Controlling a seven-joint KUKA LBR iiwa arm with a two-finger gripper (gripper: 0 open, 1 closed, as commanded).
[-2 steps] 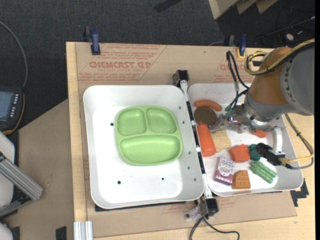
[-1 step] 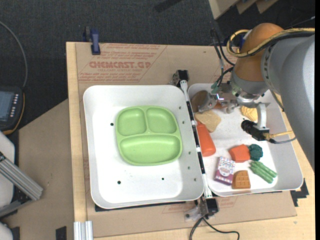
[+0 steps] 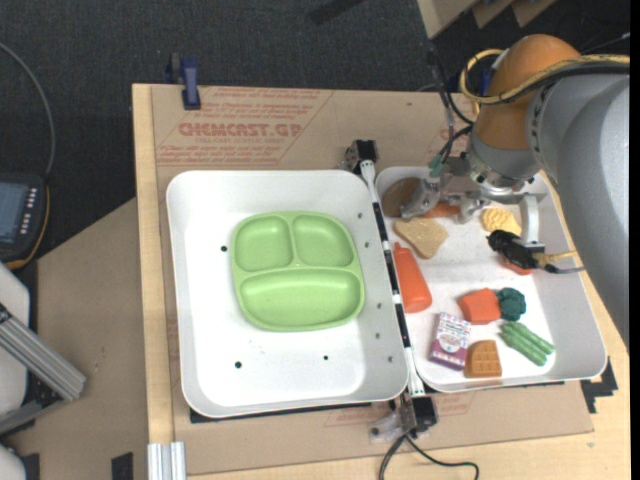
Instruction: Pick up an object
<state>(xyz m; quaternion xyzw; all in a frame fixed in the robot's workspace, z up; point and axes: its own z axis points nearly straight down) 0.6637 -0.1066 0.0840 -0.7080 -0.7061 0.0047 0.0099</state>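
Several small toys crowd the right bin point(image 3: 590, 353), and the hand point(image 3: 440, 196), its spread impossible to tell, hovers at the far left corner above the tan bread slice point(image 3: 422, 235), so descend squarely without nudging the orange carrot point(image 3: 410, 278).

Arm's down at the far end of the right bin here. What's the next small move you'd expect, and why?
Probably a short descent and a close. The gripper hangs low at the far end of the right bin, just above the tan bread slice, and nothing shows between its fingers. The toys nearer the camera lie untouched.
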